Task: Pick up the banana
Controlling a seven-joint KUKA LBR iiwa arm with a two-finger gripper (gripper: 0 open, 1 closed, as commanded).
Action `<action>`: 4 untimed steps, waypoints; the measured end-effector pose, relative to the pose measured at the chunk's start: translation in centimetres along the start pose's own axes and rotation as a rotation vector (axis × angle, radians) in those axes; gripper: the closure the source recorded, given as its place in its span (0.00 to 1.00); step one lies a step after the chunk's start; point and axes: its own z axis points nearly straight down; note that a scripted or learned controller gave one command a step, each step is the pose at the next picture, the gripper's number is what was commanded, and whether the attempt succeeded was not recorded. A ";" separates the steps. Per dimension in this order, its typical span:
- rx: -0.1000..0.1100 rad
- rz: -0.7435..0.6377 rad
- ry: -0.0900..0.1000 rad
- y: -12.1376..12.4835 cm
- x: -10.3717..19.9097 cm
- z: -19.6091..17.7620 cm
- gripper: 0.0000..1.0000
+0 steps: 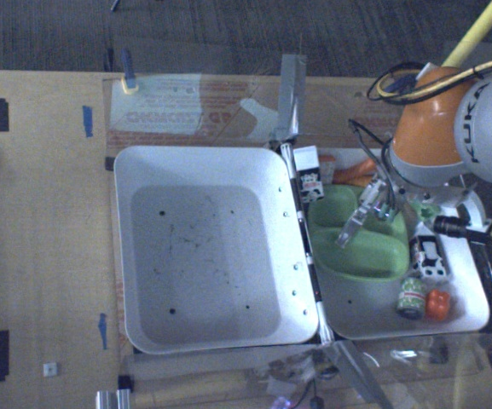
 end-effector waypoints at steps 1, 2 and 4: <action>-0.025 0.021 -0.029 -2.7 4.4 0.0 0.00; -0.026 0.028 -0.049 -3.0 3.7 -1.4 1.00; -0.024 0.383 -0.015 8.5 18.6 -14.6 1.00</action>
